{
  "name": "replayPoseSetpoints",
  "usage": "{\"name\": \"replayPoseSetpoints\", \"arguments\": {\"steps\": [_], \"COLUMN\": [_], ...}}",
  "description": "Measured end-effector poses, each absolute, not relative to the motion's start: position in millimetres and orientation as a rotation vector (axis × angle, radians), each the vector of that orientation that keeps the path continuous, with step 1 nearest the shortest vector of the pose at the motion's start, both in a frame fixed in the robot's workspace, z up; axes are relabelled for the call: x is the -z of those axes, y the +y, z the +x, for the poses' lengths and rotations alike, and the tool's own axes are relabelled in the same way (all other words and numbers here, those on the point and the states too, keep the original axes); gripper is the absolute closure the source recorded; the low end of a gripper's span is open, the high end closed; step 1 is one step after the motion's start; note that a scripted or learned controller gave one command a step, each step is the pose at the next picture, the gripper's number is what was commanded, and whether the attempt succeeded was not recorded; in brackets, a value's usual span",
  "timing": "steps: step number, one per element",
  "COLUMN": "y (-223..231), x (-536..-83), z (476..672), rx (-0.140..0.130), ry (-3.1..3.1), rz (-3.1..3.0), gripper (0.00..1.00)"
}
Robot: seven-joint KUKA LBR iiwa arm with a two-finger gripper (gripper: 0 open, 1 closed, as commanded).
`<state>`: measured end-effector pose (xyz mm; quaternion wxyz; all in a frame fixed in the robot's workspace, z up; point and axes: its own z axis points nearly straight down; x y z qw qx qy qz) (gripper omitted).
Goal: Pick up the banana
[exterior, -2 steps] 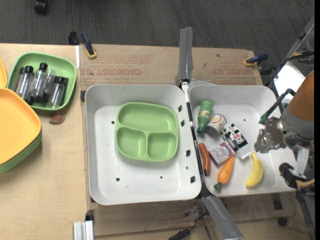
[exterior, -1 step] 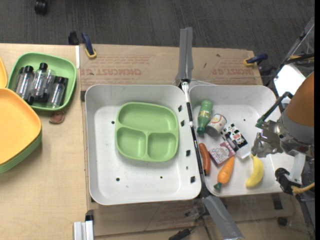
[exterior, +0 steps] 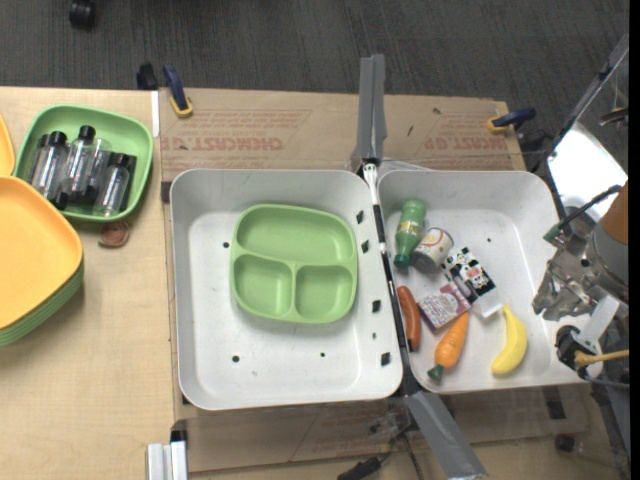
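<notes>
the gripper hangs at the right bin's outer rim — parked off the clutter, i'd judge; how wide it stands i cannot tell. the banana lies just beside it toward the bin's middle, carrot farther on — untouched.

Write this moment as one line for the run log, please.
task: pick up banana | banana: lying in right bin, beside carrot | end effector: at bin's right edge, apart from banana | status: not picked

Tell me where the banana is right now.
The banana lies in the right bin, near its front right corner, just right of the carrot and left of the gripper.
</notes>
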<state>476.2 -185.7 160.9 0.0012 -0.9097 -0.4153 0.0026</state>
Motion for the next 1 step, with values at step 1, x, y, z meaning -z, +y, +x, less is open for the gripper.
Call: {"name": "replayPoseSetpoints", "arguments": {"steps": [1], "y": [-179.4], "x": [-143.6], "z": [476.3], "rx": [-0.008], "ry": [-1.326], "rz": [-2.844], "gripper": [1.0]}}
